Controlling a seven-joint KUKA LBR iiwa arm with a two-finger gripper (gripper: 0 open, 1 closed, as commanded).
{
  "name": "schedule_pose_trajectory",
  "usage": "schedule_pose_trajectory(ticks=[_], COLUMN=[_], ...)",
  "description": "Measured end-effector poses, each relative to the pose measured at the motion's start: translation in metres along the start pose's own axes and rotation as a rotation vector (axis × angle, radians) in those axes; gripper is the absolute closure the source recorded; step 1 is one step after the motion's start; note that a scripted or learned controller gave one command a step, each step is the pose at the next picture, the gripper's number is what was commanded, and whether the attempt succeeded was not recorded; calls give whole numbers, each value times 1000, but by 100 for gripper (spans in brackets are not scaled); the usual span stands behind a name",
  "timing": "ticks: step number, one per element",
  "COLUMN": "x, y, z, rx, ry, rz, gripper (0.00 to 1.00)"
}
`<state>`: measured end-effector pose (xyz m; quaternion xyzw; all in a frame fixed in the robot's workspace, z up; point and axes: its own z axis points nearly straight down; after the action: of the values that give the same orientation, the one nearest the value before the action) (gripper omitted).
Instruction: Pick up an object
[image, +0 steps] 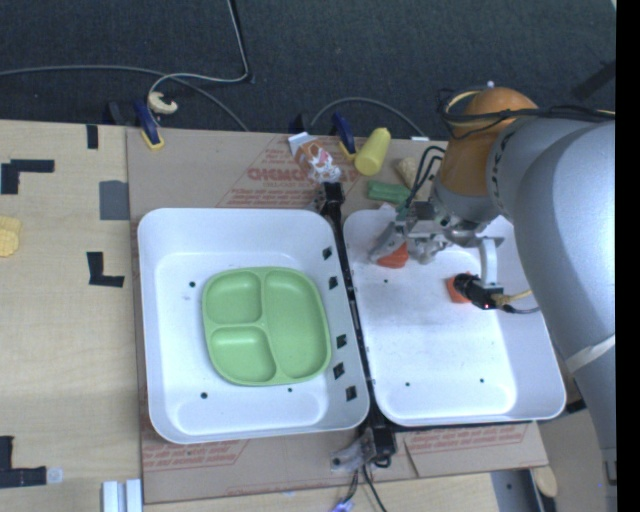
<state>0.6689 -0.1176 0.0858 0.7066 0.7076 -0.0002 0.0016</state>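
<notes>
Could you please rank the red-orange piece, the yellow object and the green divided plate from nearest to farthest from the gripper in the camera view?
Measured from the gripper:
1. The red-orange piece, right at the fingertips in the right bin's upper left corner.
2. The yellow object, beyond the bins on the cardboard, up the view.
3. The green divided plate, in the middle of the left bin.

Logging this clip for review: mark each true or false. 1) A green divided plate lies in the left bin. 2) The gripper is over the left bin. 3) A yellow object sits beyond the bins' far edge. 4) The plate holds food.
1) True: the green divided plate lies in the left bin.
2) False: the gripper is over the right bin.
3) True: the yellow object sits on the cardboard there.
4) False: its compartments are bare.
</notes>
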Motion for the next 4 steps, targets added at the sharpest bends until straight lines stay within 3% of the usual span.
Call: schedule_pose_trajectory(ticks=[2, 4], x=[19, 9], y=[0, 0], z=[0, 0], rx=[1, 1], ry=[0, 0], rz=[1, 0], gripper=[0, 0])
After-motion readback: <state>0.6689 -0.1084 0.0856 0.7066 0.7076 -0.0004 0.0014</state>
